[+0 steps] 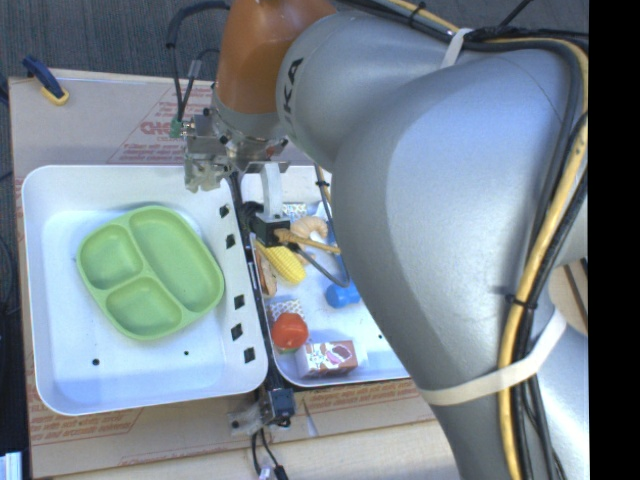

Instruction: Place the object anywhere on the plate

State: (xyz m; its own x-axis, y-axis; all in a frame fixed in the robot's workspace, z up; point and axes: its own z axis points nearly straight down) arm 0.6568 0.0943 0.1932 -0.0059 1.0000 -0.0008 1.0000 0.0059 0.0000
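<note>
While the gripper (262,218) hangs at the right bin's (383,370) left edge, grip state untellable, the corn (284,263) looks light and stiff, best pinched mid-length.

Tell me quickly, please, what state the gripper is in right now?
Gripper: low over the right bin, among the items; whether it is open, shut or holding anything cannot be told.

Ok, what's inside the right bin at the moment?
The right bin holds a yellow corn cob, a red tomato, a blue piece, a small red-and-white box and a pale item. The arm covers the bin's right side.
</note>
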